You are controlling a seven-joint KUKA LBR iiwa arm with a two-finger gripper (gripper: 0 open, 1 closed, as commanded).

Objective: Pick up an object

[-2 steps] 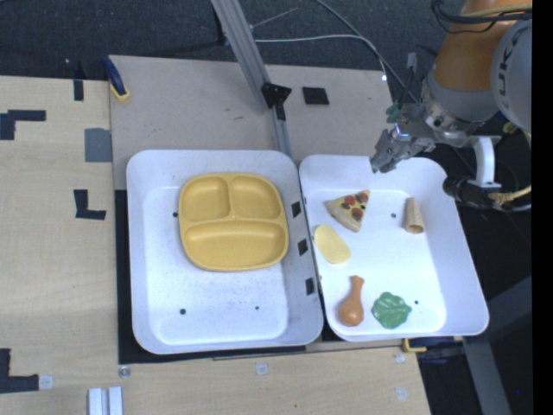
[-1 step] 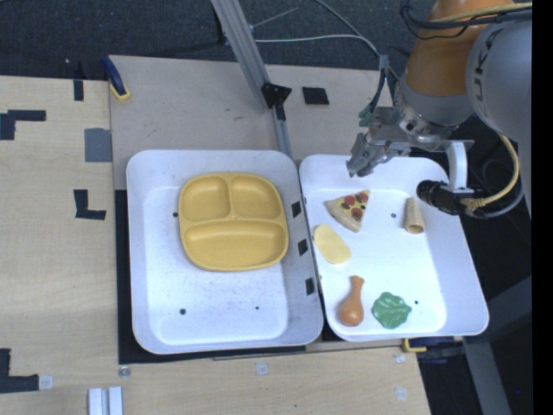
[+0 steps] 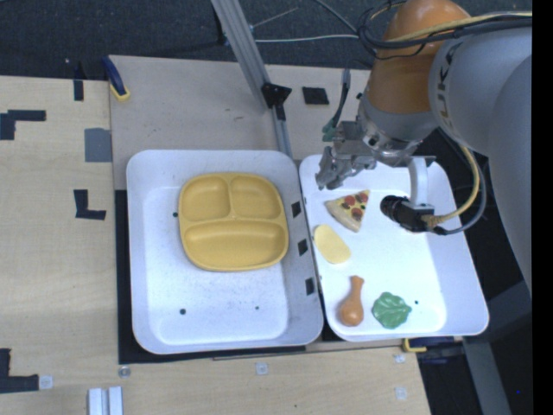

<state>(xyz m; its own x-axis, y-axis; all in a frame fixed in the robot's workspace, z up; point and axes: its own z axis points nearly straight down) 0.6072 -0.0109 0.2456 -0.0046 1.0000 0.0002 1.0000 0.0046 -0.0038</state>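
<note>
A: Where is the hand (image 3: 333,173) hanging?

B: It is hovering over the far left corner of the right bin (image 3: 458,258), just beyond the pizza slice (image 3: 349,210). Nothing is sitting between its fingers, and I cannot tell whether they are spread or closed.

A: So what is it going for?

B: Probably the pizza slice, since that is lying nearest. The yellow disc (image 3: 332,245) is resting near the bin's left edge, and the drumstick (image 3: 351,302) and green lettuce piece (image 3: 390,309) are lying toward the near edge.

A: And the left bin (image 3: 147,258)?

B: It is carrying a yellow divided plate (image 3: 232,221) near its far edge, well apart from the hand.
</note>
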